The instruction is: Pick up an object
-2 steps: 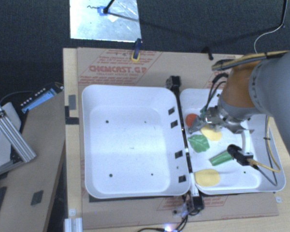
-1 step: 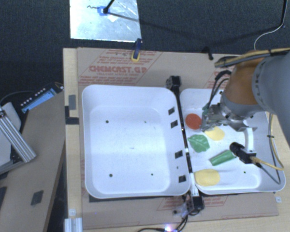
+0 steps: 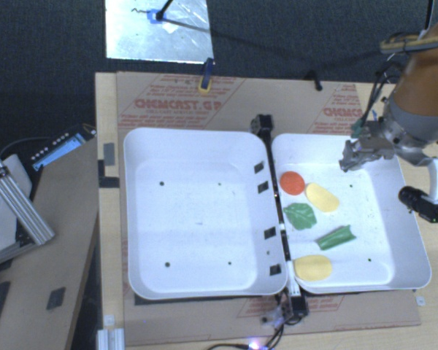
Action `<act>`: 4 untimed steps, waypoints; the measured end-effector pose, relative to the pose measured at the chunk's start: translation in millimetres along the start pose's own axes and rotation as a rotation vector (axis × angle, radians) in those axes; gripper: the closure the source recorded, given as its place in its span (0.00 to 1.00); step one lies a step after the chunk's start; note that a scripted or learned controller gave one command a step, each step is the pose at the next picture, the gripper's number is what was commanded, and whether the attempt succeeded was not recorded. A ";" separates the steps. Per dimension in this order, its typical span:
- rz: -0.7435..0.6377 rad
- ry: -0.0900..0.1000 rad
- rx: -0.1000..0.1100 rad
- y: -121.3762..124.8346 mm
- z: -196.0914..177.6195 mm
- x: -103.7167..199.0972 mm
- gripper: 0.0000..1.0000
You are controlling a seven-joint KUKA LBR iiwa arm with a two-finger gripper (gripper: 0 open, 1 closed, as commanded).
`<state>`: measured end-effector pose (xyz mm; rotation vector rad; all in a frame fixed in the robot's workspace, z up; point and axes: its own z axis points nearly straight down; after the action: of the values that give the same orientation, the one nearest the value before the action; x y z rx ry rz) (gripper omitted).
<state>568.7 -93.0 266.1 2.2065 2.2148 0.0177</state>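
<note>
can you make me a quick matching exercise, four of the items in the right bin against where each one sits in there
Things:
1. orange disc
2. leafy green piece
3. long green piece
4. yellow piece at the bin's near edge

Places:
A. nearest the camera, by the divider
B. farthest back of the four, by the divider
C. right of the others, lying at a slant
D. just in front of the orange disc

Pairs: 1-B, 2-D, 3-C, 4-A
</note>
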 end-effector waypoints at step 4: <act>-0.001 0.002 0.012 -77.3 -266.5 -7.1 1.00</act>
<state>486.4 -99.6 531.2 2.2128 2.2224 0.0059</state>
